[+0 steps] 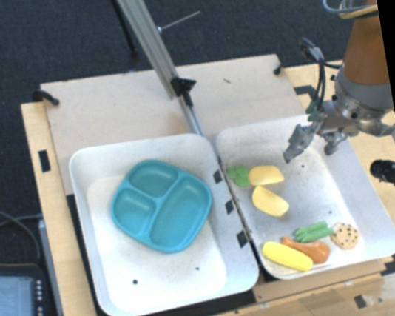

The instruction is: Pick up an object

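Observation:
The right bin holds several toy foods: a pale yellow piece with a green end, a yellow wedge, a yellow banana-like piece, an orange carrot with green top, and a speckled cookie. My gripper hangs over the bin's upper right part, above and to the right of the yellow pieces. Its fingers are spread apart with nothing between them.
In the left bin lies a teal divided plate. A slanted metal rail runs from the top down to the gap between the bins. A control tablet sits at the far left.

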Controlling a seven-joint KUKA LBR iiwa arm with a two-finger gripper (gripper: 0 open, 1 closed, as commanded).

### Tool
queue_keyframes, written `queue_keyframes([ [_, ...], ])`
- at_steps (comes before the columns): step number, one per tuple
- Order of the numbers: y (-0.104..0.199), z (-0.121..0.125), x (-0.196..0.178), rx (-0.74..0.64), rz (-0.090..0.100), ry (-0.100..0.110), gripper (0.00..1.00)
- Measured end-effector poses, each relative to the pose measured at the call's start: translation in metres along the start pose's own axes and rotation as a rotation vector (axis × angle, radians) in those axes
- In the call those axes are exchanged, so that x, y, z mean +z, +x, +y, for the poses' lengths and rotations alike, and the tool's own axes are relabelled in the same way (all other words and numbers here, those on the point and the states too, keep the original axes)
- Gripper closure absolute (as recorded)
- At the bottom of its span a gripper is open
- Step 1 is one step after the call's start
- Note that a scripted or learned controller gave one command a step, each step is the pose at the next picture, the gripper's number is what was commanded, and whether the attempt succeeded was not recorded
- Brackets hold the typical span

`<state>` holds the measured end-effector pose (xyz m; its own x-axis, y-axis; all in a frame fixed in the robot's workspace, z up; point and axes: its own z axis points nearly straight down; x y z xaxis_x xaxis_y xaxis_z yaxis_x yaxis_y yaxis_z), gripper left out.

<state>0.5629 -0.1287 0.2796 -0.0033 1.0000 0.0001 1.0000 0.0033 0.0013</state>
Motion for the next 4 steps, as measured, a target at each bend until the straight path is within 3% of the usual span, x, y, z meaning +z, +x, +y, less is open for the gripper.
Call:
queue_keyframes([
  [1,0.000,0.000,0.000,0.001,0.000,-0.001,0.00],
  [4,0.002,0.000,0.166,0.005,-0.001,0.006,0.00],
])
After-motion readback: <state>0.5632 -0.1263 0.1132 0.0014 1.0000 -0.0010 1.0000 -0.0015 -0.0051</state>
